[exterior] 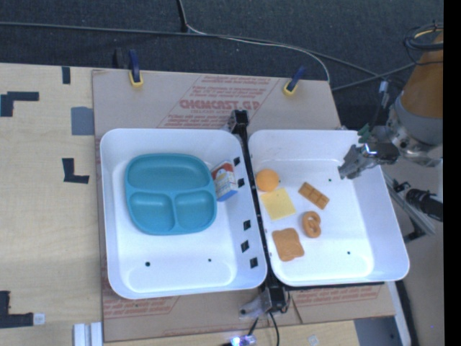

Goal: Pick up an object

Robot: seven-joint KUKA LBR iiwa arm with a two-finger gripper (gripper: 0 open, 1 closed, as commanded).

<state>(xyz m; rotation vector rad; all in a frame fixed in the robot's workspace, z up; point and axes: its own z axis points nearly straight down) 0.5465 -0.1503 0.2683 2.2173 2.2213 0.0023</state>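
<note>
At the right edge of the frame the gripper (353, 166) hangs over the upper right rim of the right bin (360, 258); whether its jaws are open or closed cannot be told, and nothing shows between them. In that bin's left half lie an orange ball (267, 180), a yellow slice (278, 203), a brown cracker (313, 195), a small pretzel (312, 224) and a piece of toast (288, 244). The left bin (173, 276) holds a blue divided plate (171, 193) with a small can (225, 180) just beside its right edge.
</note>
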